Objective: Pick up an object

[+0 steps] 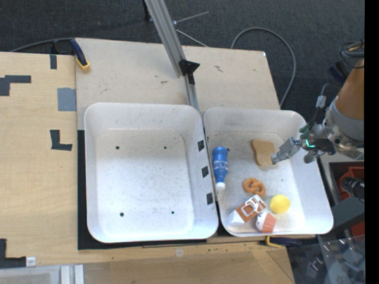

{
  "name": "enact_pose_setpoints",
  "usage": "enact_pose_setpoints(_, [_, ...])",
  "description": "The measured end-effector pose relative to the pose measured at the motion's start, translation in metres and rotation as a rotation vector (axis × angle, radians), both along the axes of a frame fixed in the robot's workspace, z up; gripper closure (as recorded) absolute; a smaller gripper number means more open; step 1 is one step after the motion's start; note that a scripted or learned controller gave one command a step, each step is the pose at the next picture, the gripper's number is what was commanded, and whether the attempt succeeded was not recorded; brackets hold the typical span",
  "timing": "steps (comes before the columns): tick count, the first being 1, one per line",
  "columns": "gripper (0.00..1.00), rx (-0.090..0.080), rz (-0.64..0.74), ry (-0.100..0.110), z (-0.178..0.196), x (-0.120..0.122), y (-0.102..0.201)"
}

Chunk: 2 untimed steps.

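- Gripper (283, 151) reaches in from the right over the right bin (308, 185); whether it is clenched or released cannot be told; its tip sits just beside the tan bread slice (261, 149)
- Blue bottle (220, 165) lies along the bin's left wall, long axis near vertical in view, white cap toward the near edge
- Pretzel (253, 186), yellow ball (280, 203) and orange-white carton (251, 209) cluster near the front

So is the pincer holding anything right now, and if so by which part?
Cannot be told. The pincer sits at the right edge of the tan bread-shaped piece in the right bin, but no grip on it is visible.
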State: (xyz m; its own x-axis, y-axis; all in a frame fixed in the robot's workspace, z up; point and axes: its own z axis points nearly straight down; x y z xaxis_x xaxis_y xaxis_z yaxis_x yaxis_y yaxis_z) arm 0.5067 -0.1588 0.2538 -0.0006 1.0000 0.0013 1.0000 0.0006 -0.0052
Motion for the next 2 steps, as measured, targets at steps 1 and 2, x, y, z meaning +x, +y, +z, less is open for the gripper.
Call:
enact_pose_setpoints(1, [0.0, -0.001, 0.002, -0.004, 0.002, 0.001, 0.0])
enact_pose_setpoints(2, [0.0, 0.0, 0.0, 0.002, -0.061, 0.003, -0.004])
